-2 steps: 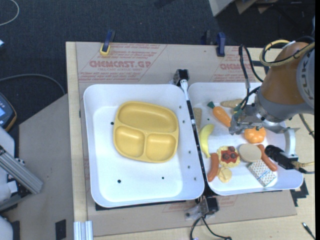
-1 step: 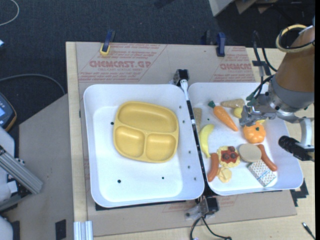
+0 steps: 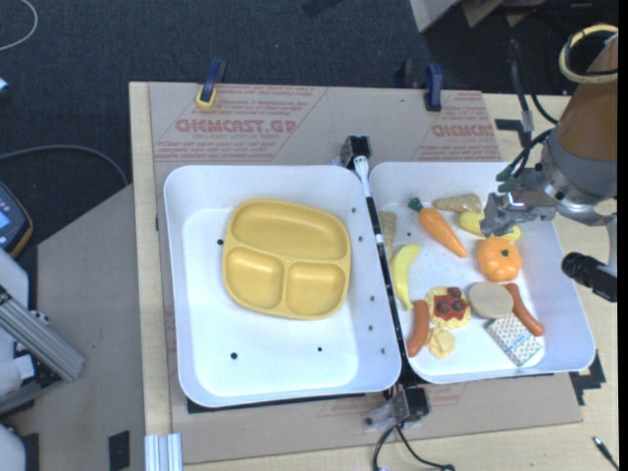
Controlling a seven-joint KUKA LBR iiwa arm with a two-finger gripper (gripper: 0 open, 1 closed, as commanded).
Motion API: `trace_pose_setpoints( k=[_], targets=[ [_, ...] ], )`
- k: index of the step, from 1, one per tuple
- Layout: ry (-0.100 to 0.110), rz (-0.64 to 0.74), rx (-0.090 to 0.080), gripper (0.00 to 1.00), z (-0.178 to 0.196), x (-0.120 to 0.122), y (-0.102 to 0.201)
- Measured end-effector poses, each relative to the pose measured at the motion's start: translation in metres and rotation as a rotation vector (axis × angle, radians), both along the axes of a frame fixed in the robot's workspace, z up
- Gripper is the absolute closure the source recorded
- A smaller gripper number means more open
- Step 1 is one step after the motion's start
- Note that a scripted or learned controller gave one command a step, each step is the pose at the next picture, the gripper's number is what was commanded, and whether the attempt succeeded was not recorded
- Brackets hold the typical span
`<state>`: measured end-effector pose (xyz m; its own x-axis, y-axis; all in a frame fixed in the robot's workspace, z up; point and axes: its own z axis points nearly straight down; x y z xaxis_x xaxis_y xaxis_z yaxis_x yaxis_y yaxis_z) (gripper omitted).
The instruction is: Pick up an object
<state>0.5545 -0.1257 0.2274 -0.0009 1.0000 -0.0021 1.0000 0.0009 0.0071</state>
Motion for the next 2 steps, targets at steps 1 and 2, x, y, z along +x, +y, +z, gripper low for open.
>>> trace_pose_setpoints(
  k=[1,2],
  targets=[
    [0.008,0.005,0.004,1.00,0.004,-0.004,0.057],
    [0.004,0.006,0.003,1.00,-0.004,0.019,0.108]
  ],
)
